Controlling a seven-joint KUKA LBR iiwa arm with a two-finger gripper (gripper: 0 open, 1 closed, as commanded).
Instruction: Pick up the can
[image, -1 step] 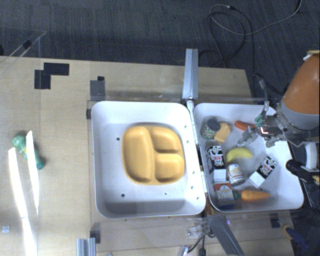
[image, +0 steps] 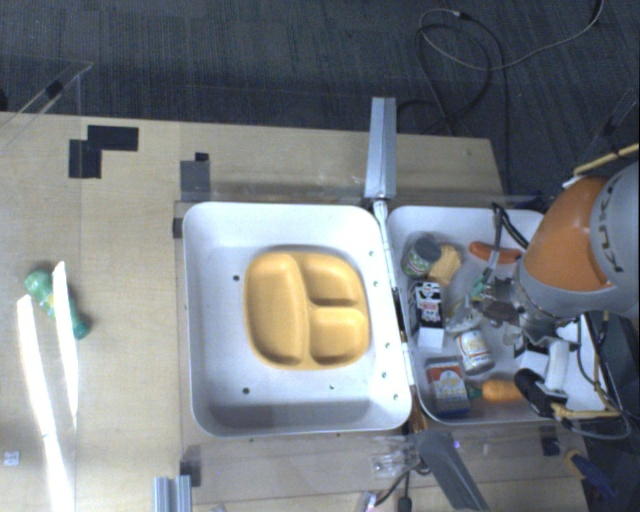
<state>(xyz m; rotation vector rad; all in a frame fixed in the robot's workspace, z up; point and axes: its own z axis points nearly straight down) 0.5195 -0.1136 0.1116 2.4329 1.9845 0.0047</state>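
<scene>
Across the wooden bench (image: 120, 300), seen from above, two shallow white bins sit side by side, touching along a shared edge below an upright metal post (image: 381, 150) at twelve o'clock. Largest is the left bin (image: 215, 390), which holds a yellow tray (image: 307, 306) with three compartments, lying near its middle. At three o'clock the grey arm (image: 590, 250), with its orange band, reaches in over the right bin (image: 400, 225) and covers much of that bin's right half. Its gripper (image: 490, 300) hangs low over the clutter at the bin's centre; whether it is spread or closed, and whether it has hold of anything, I cannot tell, since the wrist hides it. Just below the gripper, toward six o'clock from it, a small can (image: 474, 350) with a pale top and a printed label stands slightly tilted, near the gripper though I cannot tell whether they touch. Beside it at seven o'clock lies a flat box (image: 448, 388) with a red and blue face, and an orange carrot (image: 498, 391) rests just right of that box. A black and white carton (image: 429, 302) stands against the left wall of this bin. At eleven o'clock in the bin sit a dark round tin (image: 420, 256) and a yellow lump (image: 446, 264), touching. Far out at nine o'clock on the bench lies a green toy (image: 42, 287).
</scene>
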